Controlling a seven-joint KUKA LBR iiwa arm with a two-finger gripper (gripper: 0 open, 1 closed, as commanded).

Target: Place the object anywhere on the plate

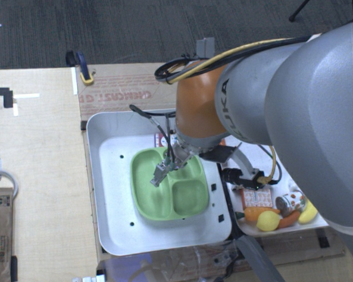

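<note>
Landmark: the green plate (170, 191), with its compartments, lies in the left white bin (111, 189).
Bench: the wooden surface (33, 146) spreads to the left of the plate's bin.
Gripper: the gripper (160, 173) hangs over the large left compartment of the plate; it is too small and blurred to tell its state, or if something is in it.
Arm: the grey arm (293, 106) with an orange band stands right of the plate and above it.
Right bin: right of the plate are a yellow lemon-like fruit (268, 221), an orange carrot-like piece (255, 212), a small can (290, 202) and a card with a pattern (255, 196).
Object for the plate: it cannot be told which one it is.
</note>
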